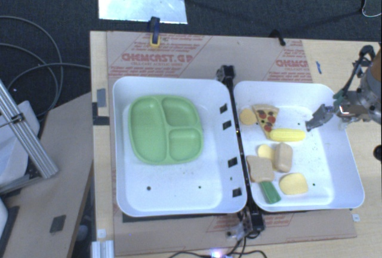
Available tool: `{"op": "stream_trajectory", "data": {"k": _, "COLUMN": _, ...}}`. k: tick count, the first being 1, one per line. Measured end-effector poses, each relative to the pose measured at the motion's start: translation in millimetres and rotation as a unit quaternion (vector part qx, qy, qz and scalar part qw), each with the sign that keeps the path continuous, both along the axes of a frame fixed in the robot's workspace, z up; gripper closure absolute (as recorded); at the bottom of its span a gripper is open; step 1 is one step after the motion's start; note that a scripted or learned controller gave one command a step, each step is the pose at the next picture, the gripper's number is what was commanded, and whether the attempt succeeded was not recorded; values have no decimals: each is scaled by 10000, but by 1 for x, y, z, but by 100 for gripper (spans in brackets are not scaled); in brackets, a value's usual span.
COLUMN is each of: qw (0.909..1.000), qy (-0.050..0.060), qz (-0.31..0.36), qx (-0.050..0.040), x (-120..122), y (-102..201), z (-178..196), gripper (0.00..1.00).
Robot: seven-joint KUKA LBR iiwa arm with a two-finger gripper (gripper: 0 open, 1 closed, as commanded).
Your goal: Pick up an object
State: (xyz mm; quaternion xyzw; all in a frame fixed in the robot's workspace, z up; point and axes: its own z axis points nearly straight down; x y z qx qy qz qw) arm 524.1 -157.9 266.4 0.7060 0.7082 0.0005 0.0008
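The end effector [316,119] hovers over the right bin [343,149], whether spread or closed cannot be told, and the toy corn cob [287,135] lies just to its left and slightly lower, long axis running across the bin.

Toy foods lie clustered in the right bin: a yellow corn cob [287,135] beside a pizza slice [266,115].

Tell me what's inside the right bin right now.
The right bin holds toy food: a pizza slice, a corn cob, a green piece and several yellow and tan pieces. The tool covers some floor near the right wall.
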Motion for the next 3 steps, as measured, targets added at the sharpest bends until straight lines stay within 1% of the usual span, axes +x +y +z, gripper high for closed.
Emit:
{"op": "stream_trajectory", "data": {"k": 1, "qw": 10000, "qy": 67, "qz": -16, "qx": 23, "x": -41, "y": 9, "z": -130, "gripper": 0}}
{"op": "stream_trajectory", "data": {"k": 2, "qw": 10000, "qy": -63, "qz": -10, "qx": -40, "x": -34, "y": 73, "z": -180, "gripper": 0}}
{"op": "stream_trajectory", "data": {"k": 3, "qw": 10000, "qy": -49, "qz": 9, "qx": -9, "x": 16, "y": 73, "z": -179, "gripper": 0}}
